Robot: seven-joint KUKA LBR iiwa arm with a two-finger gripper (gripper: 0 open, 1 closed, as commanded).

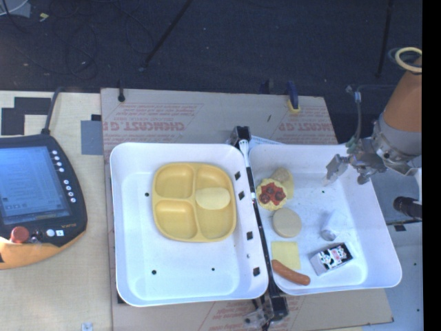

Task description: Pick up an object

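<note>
My gripper (346,173) hangs over the far right part of the right bin (386,254), open, with nothing between its fingers. Below and to its left in that bin lie a small pizza-like toy (273,194), a beige disc (286,222), a yellow cheese square (286,254), a sausage (291,274), a black-and-white carton (331,257) and a small grey piece (328,221). All of them lie apart from the gripper.
The left bin (131,254) holds a yellow divided plate (172,185) with a pale yellow disc (213,198) in one compartment. A teach pendant (34,192) lies on the bench at the far left. A black clamp rail (249,212) joins the two bins.
</note>
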